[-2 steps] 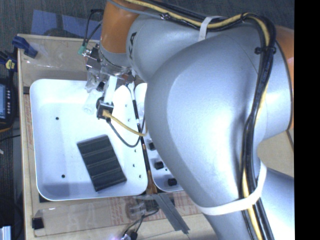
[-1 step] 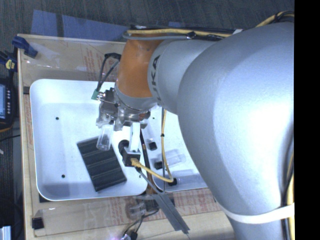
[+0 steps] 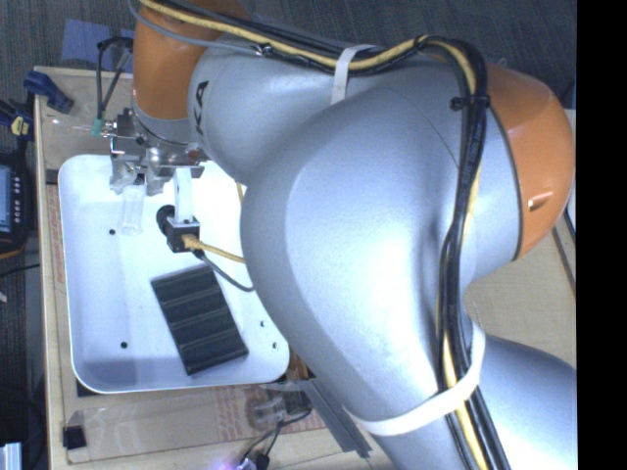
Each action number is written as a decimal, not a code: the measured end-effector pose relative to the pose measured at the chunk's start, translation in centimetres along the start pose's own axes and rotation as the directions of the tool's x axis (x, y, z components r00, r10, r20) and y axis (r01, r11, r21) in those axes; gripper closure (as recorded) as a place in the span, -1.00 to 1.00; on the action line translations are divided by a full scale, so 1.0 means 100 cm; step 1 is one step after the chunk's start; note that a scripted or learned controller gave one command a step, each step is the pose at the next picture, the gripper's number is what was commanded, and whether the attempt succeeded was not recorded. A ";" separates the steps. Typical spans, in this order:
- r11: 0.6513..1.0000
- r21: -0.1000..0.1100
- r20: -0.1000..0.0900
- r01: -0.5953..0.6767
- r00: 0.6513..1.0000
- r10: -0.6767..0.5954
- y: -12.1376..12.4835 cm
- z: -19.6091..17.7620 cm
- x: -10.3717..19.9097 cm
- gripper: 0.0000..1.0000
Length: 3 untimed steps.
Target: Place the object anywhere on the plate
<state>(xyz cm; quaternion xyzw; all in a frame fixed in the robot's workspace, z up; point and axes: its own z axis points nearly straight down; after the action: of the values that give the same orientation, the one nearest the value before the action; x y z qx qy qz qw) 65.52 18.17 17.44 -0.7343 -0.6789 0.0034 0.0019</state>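
- The grey robot arm comes in from the right of the view and covers most of it. Its orange band sits at the upper left, just above the wrist.
- A bundle of black and yellow cables runs along the top of the arm, held by pale straps.
- The hand hangs below the wrist over the far end of the shallow white bin, near the bin's upper left corner.
- The hand looks spread. Two pale prongs stand apart with white bin floor showing between them, and nothing is pinched there.
- The dark grey ribbed rectangular slab lies flat on the bin floor in the near half of the bin, set at a slant to the bin's sides.
- The slab is clear of the hand, which is further up the bin. The slab's right edge is close to where the arm hides the bin.
- The bin rests on the pale wooden table, whose bare strip shows along the bin's left side.
- A small blue object sits at the table's far left corner; it is too small to tell what it is.
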 end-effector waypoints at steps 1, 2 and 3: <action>0.913 -0.004 0.000 0.408 0.913 -0.408 -0.002 -0.058 0.035 1.00; 0.725 0.000 0.002 0.688 0.725 -0.688 -0.002 -0.038 0.027 1.00; 0.627 0.001 0.001 0.779 0.627 -0.779 -0.044 -0.052 0.017 1.00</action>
<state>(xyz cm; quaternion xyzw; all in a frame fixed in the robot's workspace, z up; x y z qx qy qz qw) 61.31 20.25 22.65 -0.3693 -0.9293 0.0029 0.0026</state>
